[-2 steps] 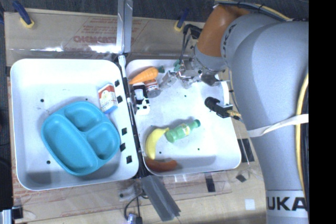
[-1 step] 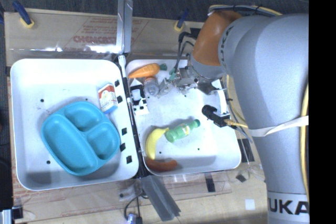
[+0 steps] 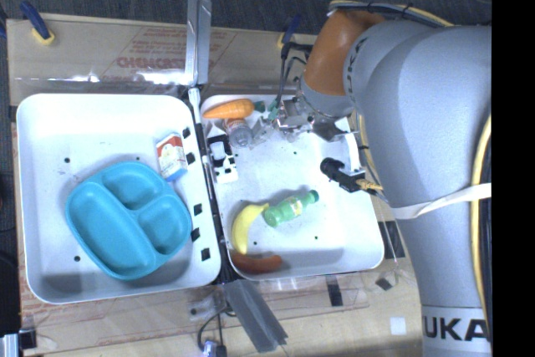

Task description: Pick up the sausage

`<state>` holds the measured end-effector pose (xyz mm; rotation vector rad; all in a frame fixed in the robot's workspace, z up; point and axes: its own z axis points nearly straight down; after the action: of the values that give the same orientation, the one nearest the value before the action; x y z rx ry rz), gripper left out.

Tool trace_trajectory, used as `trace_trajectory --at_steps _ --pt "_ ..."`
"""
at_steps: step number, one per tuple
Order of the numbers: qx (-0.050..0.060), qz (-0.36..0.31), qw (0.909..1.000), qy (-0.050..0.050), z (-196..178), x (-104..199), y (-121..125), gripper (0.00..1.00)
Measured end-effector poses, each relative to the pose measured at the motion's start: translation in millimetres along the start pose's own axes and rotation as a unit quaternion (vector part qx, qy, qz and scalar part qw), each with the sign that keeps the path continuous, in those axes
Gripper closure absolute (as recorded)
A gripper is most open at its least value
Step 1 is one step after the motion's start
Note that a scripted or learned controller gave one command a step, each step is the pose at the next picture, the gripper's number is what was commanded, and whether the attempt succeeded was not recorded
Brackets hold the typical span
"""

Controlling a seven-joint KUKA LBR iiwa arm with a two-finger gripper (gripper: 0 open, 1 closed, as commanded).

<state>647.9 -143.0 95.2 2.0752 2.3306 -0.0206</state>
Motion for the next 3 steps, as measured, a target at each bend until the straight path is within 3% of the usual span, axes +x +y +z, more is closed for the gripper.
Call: trace_trajectory --at_steps 1,2,3 --pt "0.005 -0.013 0.9998 0.013 5.8 27.2 -60.2 0.00" --pt "0.004 -0.040 0.9991 0.013 -6.1 -20.3 -7.3 0.00" --pt "0.010 -0.050 0.9986 0.015 10.0 -39.6 1.5 0.00"
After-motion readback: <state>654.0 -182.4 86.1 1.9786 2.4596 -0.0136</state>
